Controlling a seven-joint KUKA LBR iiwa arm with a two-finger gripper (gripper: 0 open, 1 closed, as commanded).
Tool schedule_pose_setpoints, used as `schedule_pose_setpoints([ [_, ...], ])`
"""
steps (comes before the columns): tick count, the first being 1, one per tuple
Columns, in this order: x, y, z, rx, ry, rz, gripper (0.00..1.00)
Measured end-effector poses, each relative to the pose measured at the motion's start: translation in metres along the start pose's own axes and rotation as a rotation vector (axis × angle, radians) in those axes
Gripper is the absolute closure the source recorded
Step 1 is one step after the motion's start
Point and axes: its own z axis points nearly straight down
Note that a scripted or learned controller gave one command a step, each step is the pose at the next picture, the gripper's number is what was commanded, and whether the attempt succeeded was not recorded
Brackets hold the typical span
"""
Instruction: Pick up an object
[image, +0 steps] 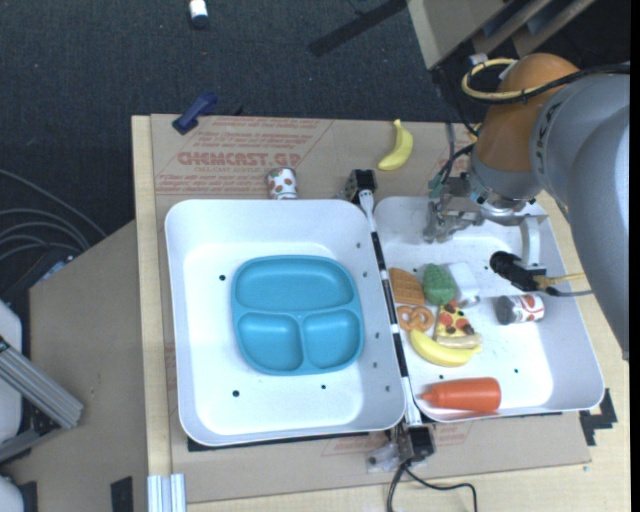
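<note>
My gripper (444, 218) hangs over the far left corner of the right bin (570, 365), under the grey arm with its orange band. Nothing shows in its grasp. Below it in that bin lie a green toy vegetable (437, 281), a brown waffle piece (404, 285), a pretzel (415, 318), a pizza slice (457, 323), a yellow banana (441, 350) and a red sausage-shaped toy (463, 395). A small red and white can (521, 308) lies to the right of them.
The left bin (195, 300) holds a blue divided plate (296, 312). On the bench behind the bins lie a second banana (397, 148), a small patterned cup (283, 182) and a blue object (194, 113).
</note>
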Motion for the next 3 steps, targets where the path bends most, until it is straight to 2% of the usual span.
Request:
schedule_pose_setpoints([
  [1,0.0,0.0,0.0,0.0,0.0,0.0,0.0],
  [2,0.0,0.001,-0.01,-0.002,0.0,0.0,1.0],
  [3,0.0,0.0,-0.01,-0.001,0.0,0.0,0.0],
])
